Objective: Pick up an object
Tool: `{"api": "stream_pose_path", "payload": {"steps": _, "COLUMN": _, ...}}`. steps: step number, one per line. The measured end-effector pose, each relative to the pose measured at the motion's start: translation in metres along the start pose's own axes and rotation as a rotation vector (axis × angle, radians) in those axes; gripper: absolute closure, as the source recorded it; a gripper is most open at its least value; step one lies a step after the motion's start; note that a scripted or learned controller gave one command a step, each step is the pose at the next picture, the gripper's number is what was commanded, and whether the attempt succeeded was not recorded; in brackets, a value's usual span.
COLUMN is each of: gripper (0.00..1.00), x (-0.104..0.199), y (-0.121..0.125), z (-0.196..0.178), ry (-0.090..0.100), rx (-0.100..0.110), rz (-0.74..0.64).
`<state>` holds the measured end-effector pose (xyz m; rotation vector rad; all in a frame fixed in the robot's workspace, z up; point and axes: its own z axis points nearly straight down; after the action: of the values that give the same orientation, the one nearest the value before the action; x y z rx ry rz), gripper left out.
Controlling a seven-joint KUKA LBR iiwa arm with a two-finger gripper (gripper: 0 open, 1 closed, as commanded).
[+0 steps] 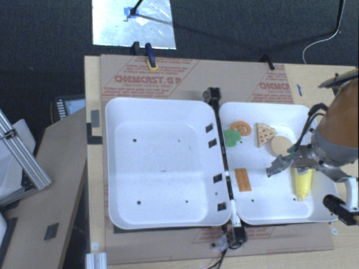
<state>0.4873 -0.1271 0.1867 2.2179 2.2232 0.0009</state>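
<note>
The right bin (263, 212) holds several small items. An orange pretzel (241, 128) and a green piece (231, 137) lie near its far left side. A pizza slice (265, 134) and a round tan disc (280, 145) sit beside them. An orange rectangular cracker (242, 179) lies near the divider. A yellow bottle (302, 182) lies toward the right wall. My gripper (276, 166) hangs low over the right bin, between the tan disc and the yellow bottle, just left of the bottle's top. I see nothing held in it.
The left bin (162, 161) sits beside the right one, with black clips (216, 144) along the shared edge. The arm's orange band (342, 122) looms over the right bin's right side. A cardboard sheet (185, 77) lies under both bins.
</note>
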Motion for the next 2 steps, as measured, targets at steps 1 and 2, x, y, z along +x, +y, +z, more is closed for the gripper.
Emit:
{"api": "stream_pose_path", "payload": {"steps": 1, "gripper": 0.00, "x": 0.105, "y": 0.094, "z": -0.044, "ry": 0.003, "rx": -0.012, "rz": -0.014}}
{"api": "stream_pose_path", "payload": {"steps": 2, "gripper": 0.00, "x": 0.116, "y": 0.082, "z": -0.123, "ry": 0.001, "rx": -0.008, "rz": -0.005}}
